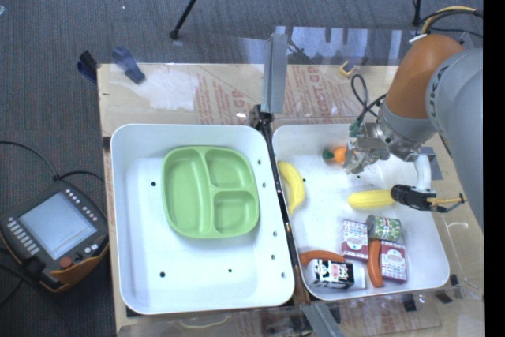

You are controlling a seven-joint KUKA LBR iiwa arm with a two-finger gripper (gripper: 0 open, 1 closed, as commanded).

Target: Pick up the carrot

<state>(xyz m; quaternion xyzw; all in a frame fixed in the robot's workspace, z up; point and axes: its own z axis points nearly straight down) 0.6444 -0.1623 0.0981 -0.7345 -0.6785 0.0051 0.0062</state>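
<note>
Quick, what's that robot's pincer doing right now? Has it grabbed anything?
Pincer: poised right beside the carrot in the right bin; whether it has gripped it cannot be told.

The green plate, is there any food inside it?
No. The green plate in the left bin shows three bare compartments. What lies under the plate is covered. The carrot is in the right bin, beside the gripper.

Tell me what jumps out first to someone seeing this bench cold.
The green divided plate dominates the left bin. In the right bin, the grey and orange arm brings its tool down right beside the small carrot near the back wall, with a banana at the left edge.
</note>
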